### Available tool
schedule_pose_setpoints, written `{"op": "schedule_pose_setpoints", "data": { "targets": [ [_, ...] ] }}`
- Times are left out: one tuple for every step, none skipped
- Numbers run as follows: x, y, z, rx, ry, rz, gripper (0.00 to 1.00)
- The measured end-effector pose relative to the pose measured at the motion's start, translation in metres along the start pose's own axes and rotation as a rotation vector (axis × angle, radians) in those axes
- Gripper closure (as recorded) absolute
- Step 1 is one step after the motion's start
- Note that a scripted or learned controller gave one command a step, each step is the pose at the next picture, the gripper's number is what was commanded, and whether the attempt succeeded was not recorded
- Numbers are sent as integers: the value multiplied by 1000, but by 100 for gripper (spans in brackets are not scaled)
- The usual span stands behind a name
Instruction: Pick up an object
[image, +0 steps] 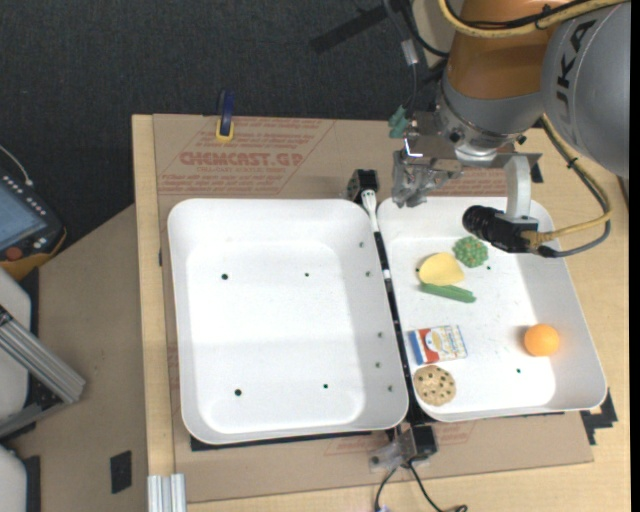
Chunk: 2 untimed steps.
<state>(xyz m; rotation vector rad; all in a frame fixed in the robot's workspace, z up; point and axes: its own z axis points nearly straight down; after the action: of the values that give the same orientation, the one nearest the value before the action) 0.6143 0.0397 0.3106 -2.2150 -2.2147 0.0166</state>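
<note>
Claw (410, 192) | spread, nothing pinched | orange ball (541, 340) judged light, smooth, prone to rolling | to be gripped across middle.

Bright, even light; perhaps slightly soft

cardboard (250, 150): brown printed sheet under both bins, stretching left of and below the gripper
clamp (226, 116): blue and yellow, on the cardboard's far edge, well left of the gripper

Gripper (411, 192) hovers over right bin's (570, 300) far-left corner; 5 items lie inside.
</note>
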Motion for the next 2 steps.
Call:
{"op": "schedule_pose_setpoints", "data": {
  "targets": [
    [58, -21, -66, -22, 4, -7, 100],
    [72, 26, 57, -4, 0, -2, 100]
  ]
}}
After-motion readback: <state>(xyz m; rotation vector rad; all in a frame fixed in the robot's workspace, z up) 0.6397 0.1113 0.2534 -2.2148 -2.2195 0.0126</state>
